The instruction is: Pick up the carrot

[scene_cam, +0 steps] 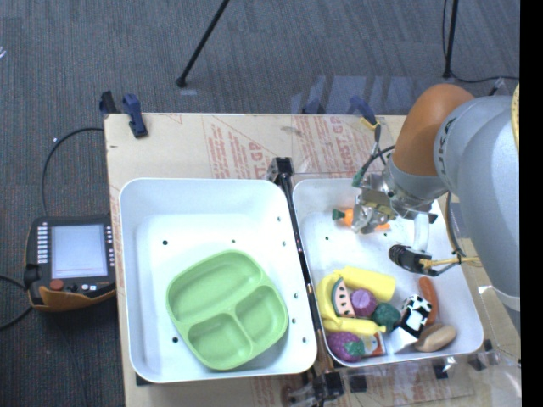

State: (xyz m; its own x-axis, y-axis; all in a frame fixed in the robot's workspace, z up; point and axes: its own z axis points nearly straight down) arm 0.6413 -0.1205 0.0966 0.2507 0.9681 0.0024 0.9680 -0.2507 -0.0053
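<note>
A black teach pendant (pixel 72 263) lies on the grey carpet beside the bench. In the left bin (pixel 148 227), smooth white plastic, a glossy green divided plate (pixel 226 309) sits toward the near edge, with bare floor behind it. In the right bin (pixel 316 202), toy foods crowd the near end: a yellow corn cob (pixel 367 281), a purple grape bunch (pixel 345 343), a red sausage (pixel 428 298). The far half is more open; there the gripper (pixel 370 218) is down over the small orange carrot (pixel 343 216), whose end pokes out left. Whether the jaws are apart or clamped is unclear, seemingly touching it.
</note>
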